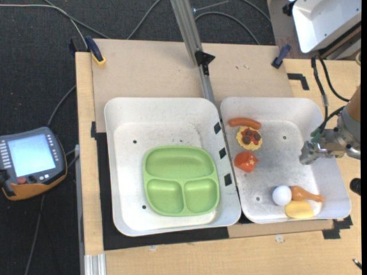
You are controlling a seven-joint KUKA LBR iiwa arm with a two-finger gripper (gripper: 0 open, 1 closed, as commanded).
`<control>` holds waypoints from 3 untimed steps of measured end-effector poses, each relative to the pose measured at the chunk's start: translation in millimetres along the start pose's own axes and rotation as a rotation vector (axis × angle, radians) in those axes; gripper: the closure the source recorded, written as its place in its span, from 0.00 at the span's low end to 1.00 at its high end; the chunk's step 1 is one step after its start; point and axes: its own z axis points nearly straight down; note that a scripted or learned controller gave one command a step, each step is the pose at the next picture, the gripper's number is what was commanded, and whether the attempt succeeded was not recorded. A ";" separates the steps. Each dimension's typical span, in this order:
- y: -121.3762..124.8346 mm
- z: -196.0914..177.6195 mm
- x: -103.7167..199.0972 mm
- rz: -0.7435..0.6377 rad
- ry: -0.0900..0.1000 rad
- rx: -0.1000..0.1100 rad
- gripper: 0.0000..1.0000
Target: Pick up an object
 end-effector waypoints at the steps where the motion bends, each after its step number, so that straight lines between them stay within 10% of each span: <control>1: 2.1 -51.3 -0.5 -0.001 0.000 -0.001 1.00; 3: 41.4 -58.9 93.7 -0.005 0.004 0.003 1.00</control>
